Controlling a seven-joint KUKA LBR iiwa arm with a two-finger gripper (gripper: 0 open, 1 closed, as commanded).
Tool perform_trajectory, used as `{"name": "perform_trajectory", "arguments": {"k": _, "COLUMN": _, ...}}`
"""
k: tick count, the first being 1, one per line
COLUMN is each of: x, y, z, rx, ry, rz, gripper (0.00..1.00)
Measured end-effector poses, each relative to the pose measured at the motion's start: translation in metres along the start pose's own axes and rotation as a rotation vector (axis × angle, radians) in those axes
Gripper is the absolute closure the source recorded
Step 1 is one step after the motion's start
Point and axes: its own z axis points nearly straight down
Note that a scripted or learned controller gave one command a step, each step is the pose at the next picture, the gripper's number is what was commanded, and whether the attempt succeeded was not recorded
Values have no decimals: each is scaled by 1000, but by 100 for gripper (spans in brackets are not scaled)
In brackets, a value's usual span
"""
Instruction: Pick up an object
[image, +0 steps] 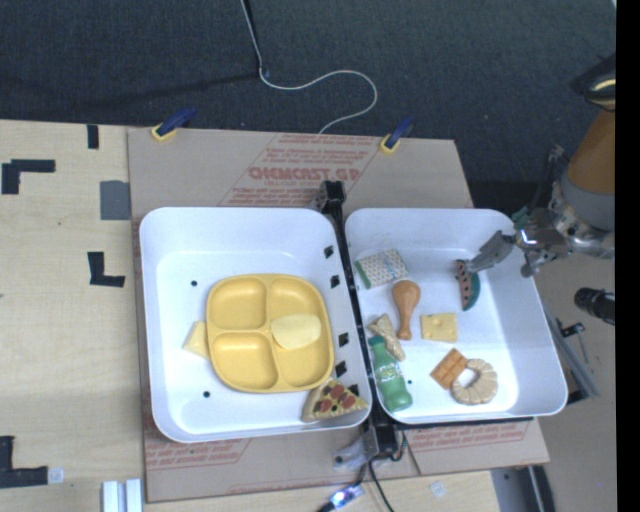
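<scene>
Objects: toy food pieces are lying scattered in the right bin (530, 330), which is sitting beside the left bin (160, 300) on the tabletop (60, 300).
Claw: the claw (466, 270) is reaching in from the right and hovering over the upper right part of the right bin; how far it is opened I cannot tell, and nothing is showing as gripped.
Green slice: a green slice (471, 288) is lying just under the claw tip, near the bin's right wall; whether they are touching I cannot tell.
Drumstick: a brown drumstick (405, 305) is lying near the middle of the right bin.
Checkered block: a pale checkered block (382, 267) is sitting above the drumstick, close to the divider.
Cheese square: a yellow square (438, 327) is resting just right of the drumstick.
Cracker and ring: an orange cracker (448, 369) is lying just beside a pale ring-shaped piece (474, 381) near the front edge.
Bottle: a green bottle (388, 372) is lying along the left wall of the right bin.
Left bin: a yellow divided plate (245, 340) is sitting in it with a pale yellow piece (296, 331) in one compartment, and a pizza slice (334, 401) is lying at the plate's lower right corner.
</scene>
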Motion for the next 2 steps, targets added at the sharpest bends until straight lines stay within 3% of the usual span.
{"name": "perform_trajectory", "arguments": {"k": 1, "x": 0, "y": 3, "z": -8, "rx": -13, "ry": -4, "rz": -4, "gripper": 0}}
{"name": "perform_trajectory", "arguments": {"k": 2, "x": 6, "y": 11, "z": 50, "rx": -8, "ry": -2, "rz": -5, "gripper": 0}}
